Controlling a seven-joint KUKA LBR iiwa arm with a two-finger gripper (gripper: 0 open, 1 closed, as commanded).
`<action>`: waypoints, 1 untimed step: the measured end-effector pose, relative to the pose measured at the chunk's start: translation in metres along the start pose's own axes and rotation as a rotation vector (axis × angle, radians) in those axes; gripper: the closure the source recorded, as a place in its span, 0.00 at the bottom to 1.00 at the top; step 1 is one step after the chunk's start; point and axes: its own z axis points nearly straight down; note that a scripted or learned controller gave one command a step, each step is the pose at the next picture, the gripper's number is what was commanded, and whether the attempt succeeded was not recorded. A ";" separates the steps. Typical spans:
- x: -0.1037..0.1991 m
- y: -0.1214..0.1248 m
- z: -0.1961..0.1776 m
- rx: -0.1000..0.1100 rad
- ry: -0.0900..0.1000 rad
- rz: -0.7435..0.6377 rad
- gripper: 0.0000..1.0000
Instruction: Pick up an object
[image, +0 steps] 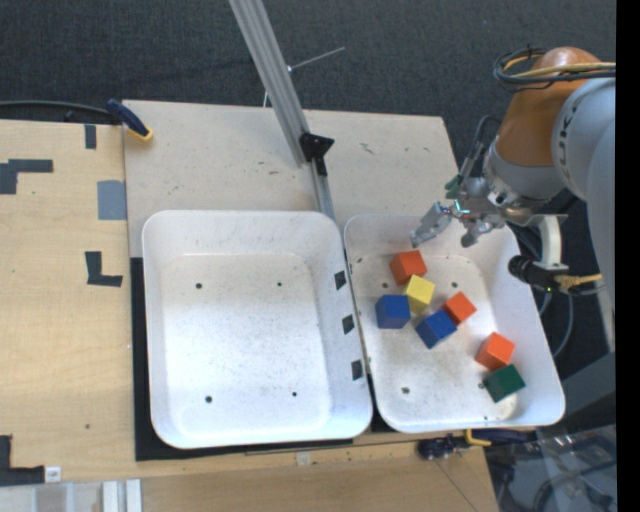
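Just below-left of the open, empty hand (447, 229) lies an orange block (407, 266).

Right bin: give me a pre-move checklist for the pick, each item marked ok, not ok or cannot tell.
1. Gripper over the right bin, at its far edge: ok.
2. Fingers spread, nothing between them: ok.
3. Gripper lined up over a block: not ok; the nearest orange block lies nearer the camera and to the view's left.
4. Room around that block: cannot tell; the yellow block sits close beside it.
5. Easier targets: ok; the green block and the orange block beside it lie apart from the cluster.
6. Height above the blocks: cannot tell.
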 end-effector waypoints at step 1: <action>0.000 0.001 -0.004 -0.005 -0.002 -0.001 0.00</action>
